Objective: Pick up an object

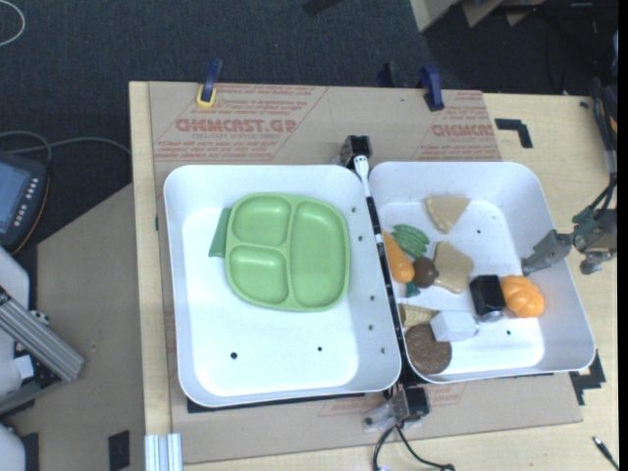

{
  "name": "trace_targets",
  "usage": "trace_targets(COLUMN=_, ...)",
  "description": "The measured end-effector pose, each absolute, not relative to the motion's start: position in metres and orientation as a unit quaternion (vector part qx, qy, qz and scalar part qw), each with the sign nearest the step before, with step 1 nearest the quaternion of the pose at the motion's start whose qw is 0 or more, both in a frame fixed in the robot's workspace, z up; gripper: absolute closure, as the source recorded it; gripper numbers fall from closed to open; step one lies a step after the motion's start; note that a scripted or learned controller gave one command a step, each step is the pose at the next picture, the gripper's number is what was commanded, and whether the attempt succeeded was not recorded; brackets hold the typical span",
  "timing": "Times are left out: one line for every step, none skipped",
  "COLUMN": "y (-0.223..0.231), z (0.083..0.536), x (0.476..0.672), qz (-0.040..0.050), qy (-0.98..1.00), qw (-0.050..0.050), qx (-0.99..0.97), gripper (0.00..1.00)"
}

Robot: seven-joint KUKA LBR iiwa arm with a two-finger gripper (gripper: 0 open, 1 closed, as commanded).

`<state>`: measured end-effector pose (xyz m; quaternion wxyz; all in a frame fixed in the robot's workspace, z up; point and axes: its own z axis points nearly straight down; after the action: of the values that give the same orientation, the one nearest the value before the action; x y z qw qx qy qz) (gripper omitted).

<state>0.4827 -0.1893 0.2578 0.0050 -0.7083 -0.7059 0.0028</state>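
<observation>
Objects for picking are lying clustered in the right bin [525, 189], lower right of the frame: an orange ball [523, 296] touching a black block [487, 295], a tan piece [453, 267], a carrot [397, 260], a green leaf [410, 235] and a brown disc [428, 347]. My gripper [569, 246] is hovering at the right edge, over the bin's rim; whether my fingers are spread, I cannot tell. A green divided plate [288, 251] is sitting in the left bin [196, 292].
</observation>
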Motion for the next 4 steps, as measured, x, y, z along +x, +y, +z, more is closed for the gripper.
trace_targets(y=-0.189, z=0.263, x=0.485, qz=0.0000, qy=-0.707, qw=0.000, qx=-0.707, gripper=0.00)
trace_targets(y=-0.180, z=0.216, x=0.483, qz=0.0009, qy=-0.707, qw=0.003, qx=-0.707, gripper=0.00)
trace_targets(y=-0.169, z=0.158, x=0.485, qz=0.0012, qy=-0.707, qw=0.004, qx=-0.707, gripper=0.00)
trace_targets(y=-0.167, z=0.096, x=0.490, qz=0.0007, qy=-0.707, qw=0.003, qx=-0.707, gripper=0.00)
